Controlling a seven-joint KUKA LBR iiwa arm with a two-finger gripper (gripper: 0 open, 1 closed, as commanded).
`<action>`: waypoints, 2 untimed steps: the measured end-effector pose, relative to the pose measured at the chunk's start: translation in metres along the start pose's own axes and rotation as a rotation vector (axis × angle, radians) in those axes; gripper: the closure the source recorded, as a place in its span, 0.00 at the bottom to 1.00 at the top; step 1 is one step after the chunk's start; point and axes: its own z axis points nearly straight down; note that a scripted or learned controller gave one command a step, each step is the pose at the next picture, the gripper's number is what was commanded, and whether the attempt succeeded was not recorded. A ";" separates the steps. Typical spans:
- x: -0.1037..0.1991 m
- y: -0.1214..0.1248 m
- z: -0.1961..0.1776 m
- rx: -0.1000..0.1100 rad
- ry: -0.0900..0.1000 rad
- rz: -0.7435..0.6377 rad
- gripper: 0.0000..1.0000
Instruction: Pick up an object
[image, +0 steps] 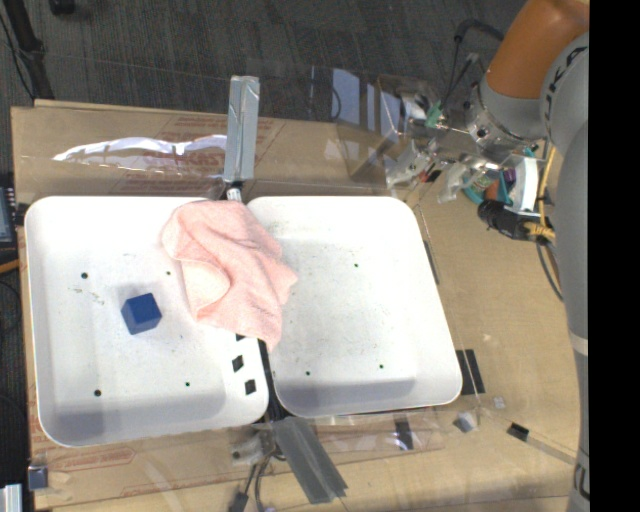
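Note:
A pink cloth (230, 270) lies crumpled over the right side of the left bin (60, 300), and its edge drapes over the rim it shares with the right bin (400, 330). A small blue cube (142, 312) sits on the left bin's floor, left of the cloth and apart from it. My gripper (407, 150) hangs beyond the far right corner of the right bin, above the cardboard and outside both bins. It is far from the cloth and the cube, and nothing shows in it.
A grey upright bracket (242, 130) stands behind the joint between the bins. Cables and connectors (505, 195) hang from the wrist at the right. Brown cardboard (500, 320) surrounds the bins, with tape and small black markers near the front edge.

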 end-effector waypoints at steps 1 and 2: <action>-0.002 -0.020 0.066 0.003 0.000 0.008 0.00; 0.000 -0.019 0.055 0.005 0.000 0.002 1.00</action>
